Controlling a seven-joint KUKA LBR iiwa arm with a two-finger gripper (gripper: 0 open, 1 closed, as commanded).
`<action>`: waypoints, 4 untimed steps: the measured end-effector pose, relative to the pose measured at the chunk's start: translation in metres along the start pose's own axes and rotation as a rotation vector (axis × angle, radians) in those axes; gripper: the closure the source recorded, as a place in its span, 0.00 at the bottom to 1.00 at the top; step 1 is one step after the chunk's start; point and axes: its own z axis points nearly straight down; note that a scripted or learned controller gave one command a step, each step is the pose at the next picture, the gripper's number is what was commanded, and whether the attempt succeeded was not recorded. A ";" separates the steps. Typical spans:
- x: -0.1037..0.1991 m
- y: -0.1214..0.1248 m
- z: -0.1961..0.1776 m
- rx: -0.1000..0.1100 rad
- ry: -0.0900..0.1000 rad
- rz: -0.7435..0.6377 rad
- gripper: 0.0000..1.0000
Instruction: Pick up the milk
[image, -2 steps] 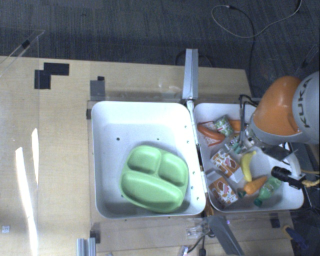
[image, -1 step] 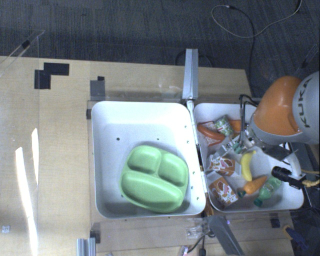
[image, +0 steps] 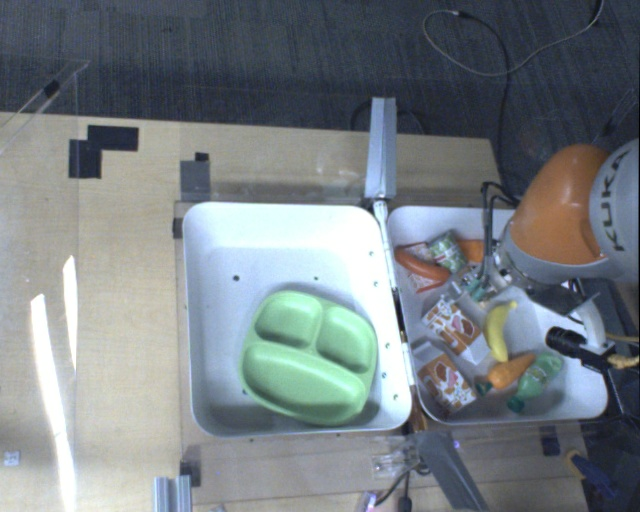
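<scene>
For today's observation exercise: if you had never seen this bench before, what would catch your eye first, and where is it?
The green divided plate stands out first, lying in the left bin. Next comes the arm's big orange band at the right, over the right bin. That bin holds a crowd of small food items, among them a yellow banana, a carrot and little cartons.

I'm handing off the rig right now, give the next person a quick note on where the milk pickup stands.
End effector: low in the right bin, near its back; I cannot tell if anything is held.
Milk: two small cartons lie in the right bin beside the banana; I cannot tell which is milk.
Left bin: holds the green divided tray.
Done: no lift visible.
Left: grasp and raise the milk.
</scene>
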 end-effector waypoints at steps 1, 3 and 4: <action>0.026 0.039 -0.107 0.075 0.023 0.308 1.00; 0.093 0.021 -0.124 0.072 0.032 0.090 0.00; 0.091 -0.016 -0.050 0.071 0.038 -0.056 0.00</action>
